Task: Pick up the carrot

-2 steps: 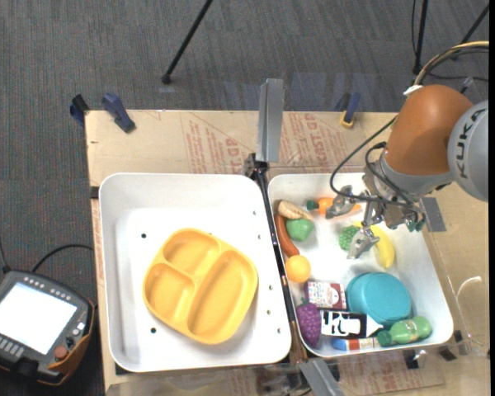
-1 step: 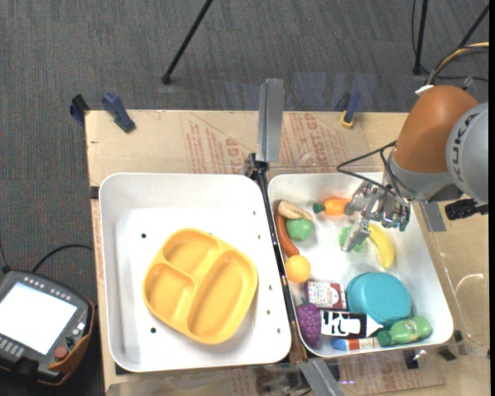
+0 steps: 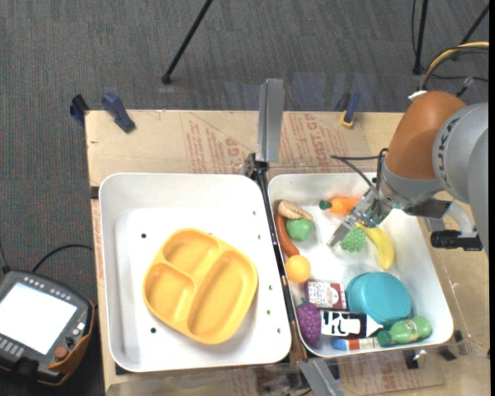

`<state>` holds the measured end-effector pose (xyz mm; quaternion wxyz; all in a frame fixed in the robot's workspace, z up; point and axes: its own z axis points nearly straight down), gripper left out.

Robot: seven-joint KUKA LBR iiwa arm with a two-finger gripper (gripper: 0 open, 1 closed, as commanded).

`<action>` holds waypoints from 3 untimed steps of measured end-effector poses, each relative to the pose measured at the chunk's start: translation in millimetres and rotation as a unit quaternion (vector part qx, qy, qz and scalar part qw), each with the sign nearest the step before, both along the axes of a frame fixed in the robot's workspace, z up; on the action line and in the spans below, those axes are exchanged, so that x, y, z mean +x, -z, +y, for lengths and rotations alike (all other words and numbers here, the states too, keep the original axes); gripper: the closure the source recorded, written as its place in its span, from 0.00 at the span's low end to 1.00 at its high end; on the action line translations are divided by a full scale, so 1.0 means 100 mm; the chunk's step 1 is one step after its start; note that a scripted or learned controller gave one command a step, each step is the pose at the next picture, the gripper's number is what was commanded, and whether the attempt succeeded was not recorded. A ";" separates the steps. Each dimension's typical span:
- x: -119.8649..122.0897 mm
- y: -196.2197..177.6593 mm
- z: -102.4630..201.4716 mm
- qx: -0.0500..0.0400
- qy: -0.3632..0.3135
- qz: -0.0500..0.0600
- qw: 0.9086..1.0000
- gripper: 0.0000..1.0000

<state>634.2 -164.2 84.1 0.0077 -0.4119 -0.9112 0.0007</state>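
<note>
Hovering low in the right bin (image 3: pixel 433 258), my claw (image 3: pixel 352 226) points down and to the left, its dull metal fingers slightly spread with nothing between them. Just under the fingertips sits a knobbly green bunch of grapes (image 3: pixel 355 240), and touching that on the right is a smooth curved yellow banana (image 3: pixel 382 247). Directly above my claw, close by, lies the carrot (image 3: pixel 341 205), a short glossy orange cone with a green tip at its left end, resting free on the bin floor.

To the left of the claw is a round green pepper (image 3: pixel 300 228) with a pale bread roll (image 3: pixel 294 210) above it and a long reddish sausage (image 3: pixel 285 236) along the bin wall. Below those is a smooth orange ball-shaped fruit (image 3: pixel 297 268). Farther down from the claw sit a small printed carton (image 3: pixel 324 293), a round teal bowl (image 3: pixel 379 297), bumpy purple grapes (image 3: pixel 308 323), a black-and-white box (image 3: pixel 343 323) and a green bottle (image 3: pixel 407 330).

Far to my left, the other white bin (image 3: pixel 120 221) holds a yellow plastic plate (image 3: pixel 200 285) with three compartments, tilted on the floor.
</note>
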 end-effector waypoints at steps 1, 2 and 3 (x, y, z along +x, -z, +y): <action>0.05 -0.02 -0.15 -0.003 0.112 -0.006 0.994 0.00; 0.09 0.00 0.39 -0.004 0.210 -0.003 0.978 0.00; 0.09 0.00 0.17 -0.006 0.413 -0.003 0.911 0.00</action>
